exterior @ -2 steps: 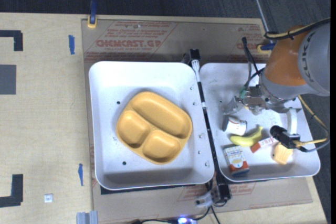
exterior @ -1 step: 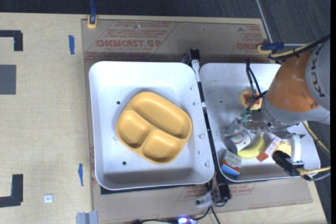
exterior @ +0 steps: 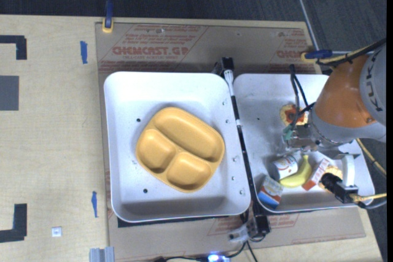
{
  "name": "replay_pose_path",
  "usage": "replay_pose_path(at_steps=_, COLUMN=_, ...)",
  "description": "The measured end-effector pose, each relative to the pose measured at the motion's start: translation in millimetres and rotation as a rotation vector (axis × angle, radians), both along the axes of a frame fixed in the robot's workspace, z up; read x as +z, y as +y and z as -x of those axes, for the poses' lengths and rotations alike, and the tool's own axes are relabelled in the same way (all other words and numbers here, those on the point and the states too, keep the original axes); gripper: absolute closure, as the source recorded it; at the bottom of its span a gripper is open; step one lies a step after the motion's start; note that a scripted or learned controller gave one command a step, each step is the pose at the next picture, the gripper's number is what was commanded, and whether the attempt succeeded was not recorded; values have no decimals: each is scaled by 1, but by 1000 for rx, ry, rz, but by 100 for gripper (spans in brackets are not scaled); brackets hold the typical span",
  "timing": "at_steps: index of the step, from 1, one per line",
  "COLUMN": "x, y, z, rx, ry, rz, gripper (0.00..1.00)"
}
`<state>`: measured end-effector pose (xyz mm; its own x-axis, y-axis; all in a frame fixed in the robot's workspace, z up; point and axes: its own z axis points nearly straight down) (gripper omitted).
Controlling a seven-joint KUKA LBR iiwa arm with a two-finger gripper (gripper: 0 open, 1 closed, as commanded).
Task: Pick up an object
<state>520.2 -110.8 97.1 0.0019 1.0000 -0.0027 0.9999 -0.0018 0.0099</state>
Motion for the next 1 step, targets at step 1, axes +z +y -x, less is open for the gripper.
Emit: replay_pose_path(at_steps=1, x=89, y=71, z=-80, rx=4, ry=7, rz=-3, gripper=100)
